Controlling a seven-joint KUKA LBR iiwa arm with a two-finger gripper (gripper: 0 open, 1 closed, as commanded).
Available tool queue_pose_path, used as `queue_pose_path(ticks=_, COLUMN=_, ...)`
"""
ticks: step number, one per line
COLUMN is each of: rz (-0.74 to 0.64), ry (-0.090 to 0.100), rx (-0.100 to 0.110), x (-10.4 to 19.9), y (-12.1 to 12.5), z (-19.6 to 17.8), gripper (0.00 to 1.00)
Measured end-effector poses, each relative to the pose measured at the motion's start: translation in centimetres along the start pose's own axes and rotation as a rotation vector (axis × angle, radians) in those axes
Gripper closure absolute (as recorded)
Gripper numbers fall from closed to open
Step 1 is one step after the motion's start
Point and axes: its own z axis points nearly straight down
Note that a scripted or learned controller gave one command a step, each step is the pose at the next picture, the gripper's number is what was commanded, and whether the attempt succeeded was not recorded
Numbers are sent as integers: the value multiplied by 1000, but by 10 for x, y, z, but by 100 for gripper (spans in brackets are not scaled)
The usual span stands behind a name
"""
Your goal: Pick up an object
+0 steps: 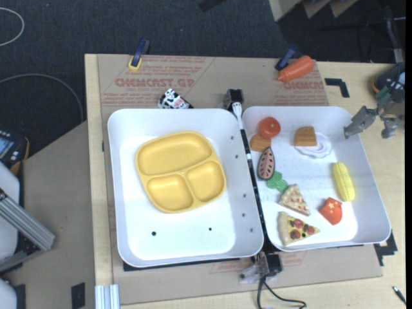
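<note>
Yellow corn (344, 180) lies in the right bin (368, 205), below and slightly left of my gripper (372, 122), its long axis pointing almost toward me. Gripper fingers look spread wide, holding nothing, at the bin's far right edge.

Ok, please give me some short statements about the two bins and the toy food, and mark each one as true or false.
1. The yellow divided plate lies in the left bin. True.
2. The corn cob lies on the yellow divided plate. False: it lies in the right bin, near its right side.
3. Two pizza slices lie in the right bin. True.
4. The gripper holds the tomato. False: the tomato lies in the right bin's upper left part, apart from the gripper at the bin's upper right corner.
5. The watermelon slice is outside both bins. False: it lies in the right bin, below the tomato.
</note>
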Motion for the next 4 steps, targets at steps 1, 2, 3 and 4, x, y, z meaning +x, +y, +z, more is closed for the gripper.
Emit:
queue_pose_path(ticks=1, rz=-4, ry=-4, rx=-13, x=1, y=2, z=-8, gripper=0)
queue_pose_path(ticks=2, rz=-4, ry=-3, rx=-11, x=4, y=7, z=34, gripper=0)
queue_pose_path(ticks=3, rz=-3, ry=-2, rx=-9, x=2, y=9, z=97, gripper=0)
queue_pose_path(ticks=4, rz=-4, ry=-2, rx=-10, x=-6, y=11, z=143, gripper=0)
